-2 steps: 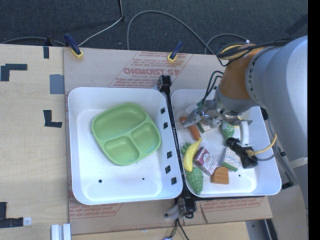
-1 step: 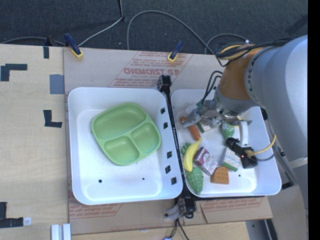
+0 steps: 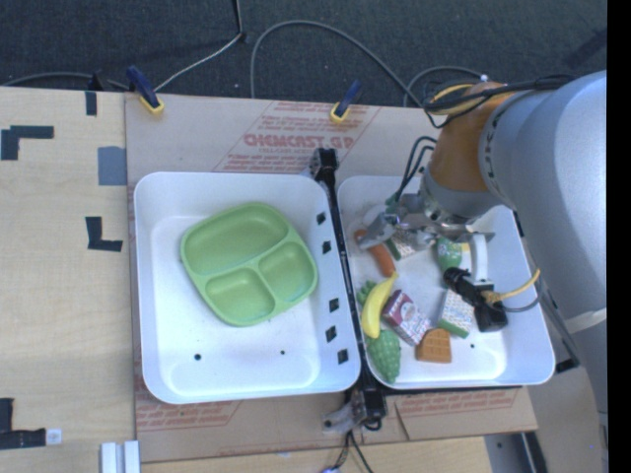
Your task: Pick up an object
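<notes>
Camera view shows the gripper [image 3: 392, 229] low inside the right bin [image 3: 532, 358], above and slightly right of the yellow banana [image 3: 372, 307]. I cannot tell from this angle whether the gripper is open or closed, and I see nothing that it plainly holds.

Candidate objects, all placed from the banana:
- A small orange piece [image 3: 383, 259] lies just above the banana's upper tip, directly under the gripper.
- A red and white packet [image 3: 404, 314] lies just to the banana's right, touching or nearly touching it.
- A green bumpy toy [image 3: 385, 355] lies below the banana, against its lower end.
- An orange wedge [image 3: 434, 347] lies to the banana's lower right.
- The green divided plate [image 3: 250, 262] lies well to the banana's left, in the left bin [image 3: 158, 363].

Procedure, as I judge it:
1. I treat the orange piece as the likeliest target, since it sits nearest the gripper.
2. I centre over it before descending. The divider wall to the banana's left is near, so an approach from the banana's right is safer.
3. I close only once the piece is straddled, then lift straight up.
4. I confirm the grasp visually before counting the pick as made.

Risk: the clutter is tight, so an off-centre close may catch the banana's tip.
</notes>
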Action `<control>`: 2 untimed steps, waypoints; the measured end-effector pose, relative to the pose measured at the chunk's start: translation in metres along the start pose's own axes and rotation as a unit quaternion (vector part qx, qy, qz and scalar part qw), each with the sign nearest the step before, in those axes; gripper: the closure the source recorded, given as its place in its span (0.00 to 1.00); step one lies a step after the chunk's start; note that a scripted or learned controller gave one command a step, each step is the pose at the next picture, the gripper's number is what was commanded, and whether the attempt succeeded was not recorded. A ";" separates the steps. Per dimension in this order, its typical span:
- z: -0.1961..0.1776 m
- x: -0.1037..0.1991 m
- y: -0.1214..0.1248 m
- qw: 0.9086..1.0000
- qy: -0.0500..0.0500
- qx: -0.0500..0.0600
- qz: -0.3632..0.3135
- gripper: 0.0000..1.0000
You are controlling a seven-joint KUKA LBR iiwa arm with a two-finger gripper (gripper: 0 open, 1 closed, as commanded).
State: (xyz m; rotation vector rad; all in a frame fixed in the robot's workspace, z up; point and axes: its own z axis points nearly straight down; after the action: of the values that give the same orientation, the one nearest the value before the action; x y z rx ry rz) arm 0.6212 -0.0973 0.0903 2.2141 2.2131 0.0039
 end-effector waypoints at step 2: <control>0.001 -0.003 0.017 1.000 0.002 0.001 -0.001 0.00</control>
State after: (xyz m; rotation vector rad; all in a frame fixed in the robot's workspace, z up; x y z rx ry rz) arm 0.6380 -0.1008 0.0896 2.2148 2.2194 0.0053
